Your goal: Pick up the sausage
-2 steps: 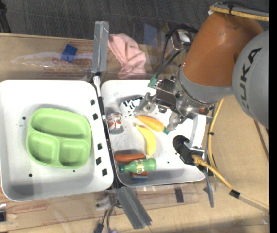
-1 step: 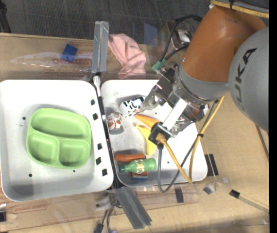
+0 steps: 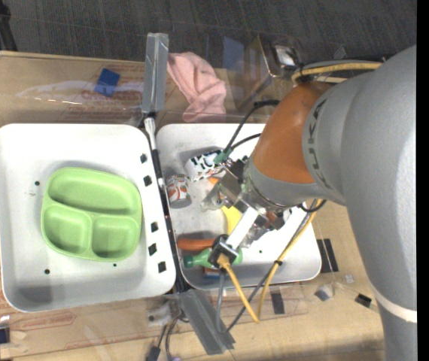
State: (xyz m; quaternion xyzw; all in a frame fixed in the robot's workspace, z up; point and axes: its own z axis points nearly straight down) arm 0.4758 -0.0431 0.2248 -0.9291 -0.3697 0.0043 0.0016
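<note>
Sausage [image 3: 195, 242] lying in right bin [image 3: 305, 265], against its left wall near the bottom corner. Tool [image 3: 222, 256] lowered just right of sausage, above a green item [image 3: 197, 259]; finger state cannot tell. Green tray [image 3: 92, 213] in left bin [image 3: 19, 171].

A green divided plate [image 3: 92, 215] lies in the left bin [image 3: 19, 145]. In the right bin [image 3: 199, 135] a small can [image 3: 177, 189] stands near the left wall, with a black-and-white patterned item [image 3: 205, 161] just behind it. A pink cloth [image 3: 197, 85] lies on the bench [image 3: 56, 77] beyond the bins, near a blue block [image 3: 108, 80].
</note>
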